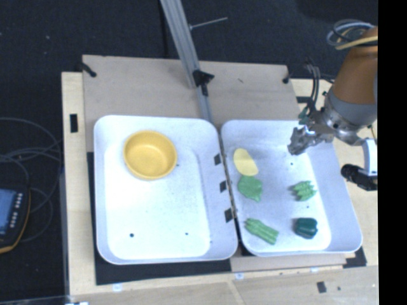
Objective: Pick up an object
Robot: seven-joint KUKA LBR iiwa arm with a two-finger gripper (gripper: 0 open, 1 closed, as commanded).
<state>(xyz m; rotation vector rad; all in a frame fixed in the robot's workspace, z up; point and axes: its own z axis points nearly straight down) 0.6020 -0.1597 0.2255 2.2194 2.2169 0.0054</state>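
**Objects wait below the gripper in the right bin**

Objects for picking lie in the right bin (pixel 331 170): a small green piece (pixel 304 190) nearest the gripper (pixel 297 143), just below it, a dark green pepper (pixel 306 227) further down, and a yellow piece (pixel 245 162), a green lump (pixel 250 188) and a long green vegetable (pixel 261 230) off to its left. The gripper hovers above bare bin floor, likely placed for a descent. Whether its jaws are spread or closed, I cannot tell; they blur together. A yellow bowl (pixel 150 154) sits well left, in the other bin (pixel 159 234).
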